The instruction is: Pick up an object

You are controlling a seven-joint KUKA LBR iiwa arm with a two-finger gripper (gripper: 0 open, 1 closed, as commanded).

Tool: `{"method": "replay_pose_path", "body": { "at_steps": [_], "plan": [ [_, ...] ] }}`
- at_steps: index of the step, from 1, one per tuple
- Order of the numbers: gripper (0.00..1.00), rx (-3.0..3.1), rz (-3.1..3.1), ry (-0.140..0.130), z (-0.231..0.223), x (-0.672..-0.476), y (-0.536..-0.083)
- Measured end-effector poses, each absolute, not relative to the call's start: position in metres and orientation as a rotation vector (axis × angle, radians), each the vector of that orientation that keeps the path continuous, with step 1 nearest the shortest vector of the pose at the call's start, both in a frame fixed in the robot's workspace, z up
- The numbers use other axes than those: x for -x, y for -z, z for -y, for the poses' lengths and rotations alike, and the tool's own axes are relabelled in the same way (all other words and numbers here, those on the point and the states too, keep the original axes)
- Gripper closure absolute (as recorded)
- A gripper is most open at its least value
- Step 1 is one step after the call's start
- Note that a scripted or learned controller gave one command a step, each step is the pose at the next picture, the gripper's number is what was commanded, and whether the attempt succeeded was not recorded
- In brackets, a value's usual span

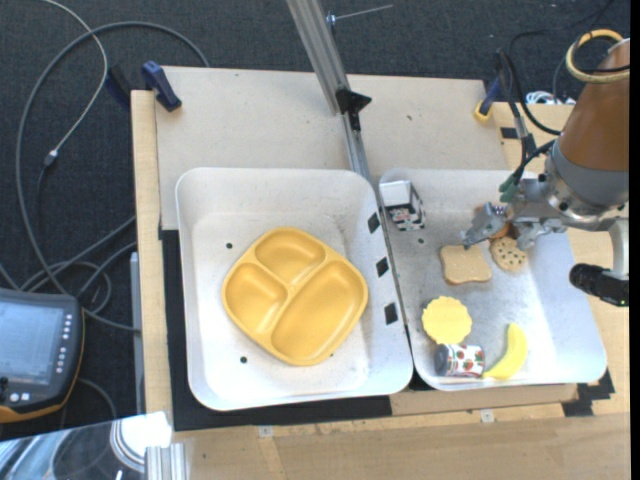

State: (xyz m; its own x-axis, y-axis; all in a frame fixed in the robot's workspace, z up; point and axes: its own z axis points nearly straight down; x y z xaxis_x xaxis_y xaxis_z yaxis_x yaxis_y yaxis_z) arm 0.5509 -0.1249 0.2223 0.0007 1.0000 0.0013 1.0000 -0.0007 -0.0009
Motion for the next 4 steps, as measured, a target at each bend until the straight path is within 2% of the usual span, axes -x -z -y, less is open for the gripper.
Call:
{"method": "replay_pose_path", "body": {
  "at_steps": [1,2,3,4],
  "plan": [
    [1.00,2.221,2.222,0.003,0.125,-0.552,-0.234],
    [1.00,2.214,2.235,0.012,0.052,-0.581,-0.288],
    [1.00,2.213,2.232,0.008,-0.011,-0.614,-0.298],
    [1.00,2.211,2.231,0.005,-0.086,-0.649,-0.283]
  ]
}}
